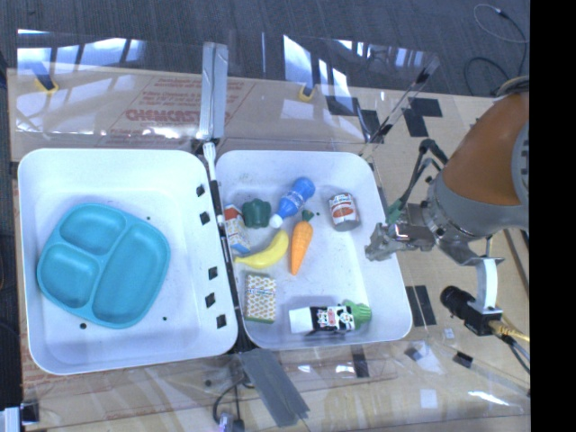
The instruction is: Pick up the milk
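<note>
We are only approaching: the gripper (382,241), finger state unclear, hovers at the right bin's edge and must reach the milk (320,319) at lower centre.

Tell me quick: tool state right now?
Tool: cannot be told. It sits at the right bin's right rim, apart from the milk carton.

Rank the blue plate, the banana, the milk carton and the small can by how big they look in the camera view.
1. Blue divided plate, by far the largest.
2. Milk carton and banana: too alike to rank.
3. Small can, the smallest.
</note>
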`<state>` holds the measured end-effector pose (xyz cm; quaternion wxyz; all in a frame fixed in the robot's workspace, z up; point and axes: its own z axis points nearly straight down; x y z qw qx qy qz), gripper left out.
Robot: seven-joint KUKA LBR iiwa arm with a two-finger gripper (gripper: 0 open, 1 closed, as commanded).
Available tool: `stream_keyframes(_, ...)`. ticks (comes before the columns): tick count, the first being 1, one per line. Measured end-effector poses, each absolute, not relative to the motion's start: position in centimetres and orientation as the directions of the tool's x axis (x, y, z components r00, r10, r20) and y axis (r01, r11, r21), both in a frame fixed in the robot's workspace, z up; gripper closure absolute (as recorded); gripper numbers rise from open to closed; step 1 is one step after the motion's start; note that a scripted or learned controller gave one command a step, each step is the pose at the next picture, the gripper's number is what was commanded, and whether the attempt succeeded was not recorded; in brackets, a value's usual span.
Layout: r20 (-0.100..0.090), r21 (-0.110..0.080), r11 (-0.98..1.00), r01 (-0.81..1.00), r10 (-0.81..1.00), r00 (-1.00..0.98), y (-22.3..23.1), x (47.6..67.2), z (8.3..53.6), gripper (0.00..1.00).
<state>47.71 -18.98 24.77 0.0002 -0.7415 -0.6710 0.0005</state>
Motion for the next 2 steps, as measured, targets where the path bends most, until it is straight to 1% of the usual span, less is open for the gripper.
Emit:
stream_keyframes(1, 0.002, -0.005, -0.004, 1.000, 1.000, 0.004, -20.51, 47.63, 22.02, 1.00)
stream_keyframes(2, 0.003, -0.007, 0.002, 1.000, 1.000, -0.002, -20.45, 47.69, 22.95, 1.00)
